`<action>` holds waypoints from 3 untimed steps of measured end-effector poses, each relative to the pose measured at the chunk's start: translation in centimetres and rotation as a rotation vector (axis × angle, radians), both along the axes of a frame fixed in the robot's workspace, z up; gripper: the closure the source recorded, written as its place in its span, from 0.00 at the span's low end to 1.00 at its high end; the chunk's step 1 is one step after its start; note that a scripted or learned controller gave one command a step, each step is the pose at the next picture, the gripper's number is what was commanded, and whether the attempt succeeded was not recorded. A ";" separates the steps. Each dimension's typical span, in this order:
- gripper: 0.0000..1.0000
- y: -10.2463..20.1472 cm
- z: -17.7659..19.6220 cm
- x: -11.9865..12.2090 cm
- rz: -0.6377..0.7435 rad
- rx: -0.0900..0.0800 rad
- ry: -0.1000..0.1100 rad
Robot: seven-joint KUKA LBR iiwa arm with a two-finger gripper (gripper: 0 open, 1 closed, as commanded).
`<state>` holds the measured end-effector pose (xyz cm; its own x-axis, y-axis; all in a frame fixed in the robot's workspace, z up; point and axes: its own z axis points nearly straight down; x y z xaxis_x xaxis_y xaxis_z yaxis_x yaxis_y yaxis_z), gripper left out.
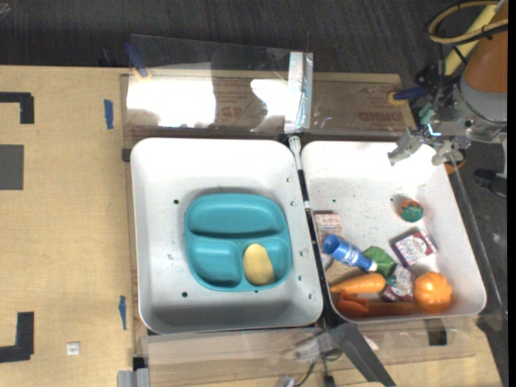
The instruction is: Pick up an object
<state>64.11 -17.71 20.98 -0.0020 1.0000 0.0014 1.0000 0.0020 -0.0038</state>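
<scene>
While the arm [484, 79] reaches in from the right, its gripper [426, 147] hangs over the far right corner of the right bin [355, 168], with two pale fingers [401, 152] spread apart and nothing between them. From where I stand it looks open and empty, hovering above bare white floor near the bin's back wall.

Everything worth picking lies toward the near end of that bin. A small green and red ball [411, 210] sits alone, closest to the gripper but apart from it. Nearer the front, a purple packet [413, 247] lies tilted, and beside it a blue bottle [345, 253] touches a green block [380, 260]. An orange carrot [359, 285] lies along the front, with an orange fruit [433, 290] pressed into the near right corner. A small card [327, 221] lies flat by the divider.

Across the divider, the left bin [161, 176] holds a teal divided tray [235, 240], and a yellow lemon-like thing [258, 264] rests in its near right compartment.
</scene>
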 end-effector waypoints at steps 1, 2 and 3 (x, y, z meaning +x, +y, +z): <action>0.00 -3.1 -11.4 -0.1 0.047 0.010 0.006; 0.00 -3.3 -12.1 -3.0 0.103 0.013 -0.015; 1.00 -3.9 -11.4 -3.1 0.101 0.000 -0.013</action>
